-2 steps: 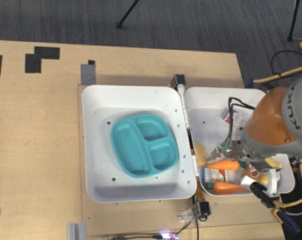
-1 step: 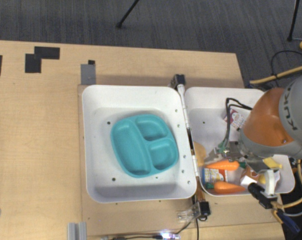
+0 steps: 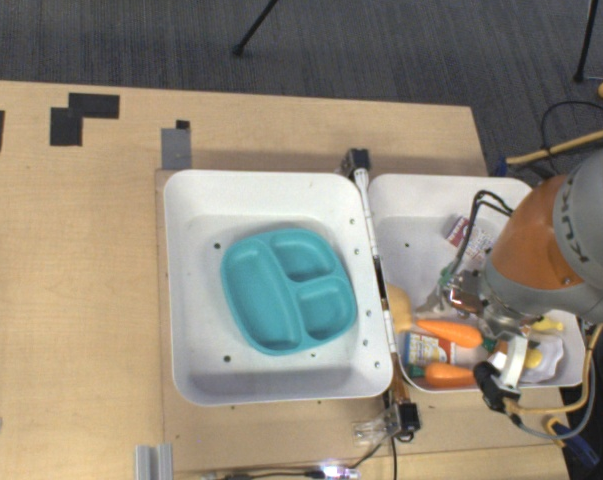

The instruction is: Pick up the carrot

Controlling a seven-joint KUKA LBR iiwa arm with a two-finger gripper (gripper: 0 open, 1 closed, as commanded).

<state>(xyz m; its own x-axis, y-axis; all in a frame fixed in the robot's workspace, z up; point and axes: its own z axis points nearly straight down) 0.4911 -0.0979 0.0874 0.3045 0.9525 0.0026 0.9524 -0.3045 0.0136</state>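
Gripper (image 3: pixel 479 315) just beside carrot (image 3: pixel 444 332)

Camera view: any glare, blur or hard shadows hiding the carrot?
Camera view: light even, shadows soft, no glare on the left bin; focus fair, but the carrot lies in soft-edged clutter in the right bin, one end under the arm.

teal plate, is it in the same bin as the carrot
No, the teal plate lies in the left bin, while the carrot lies in the right bin.
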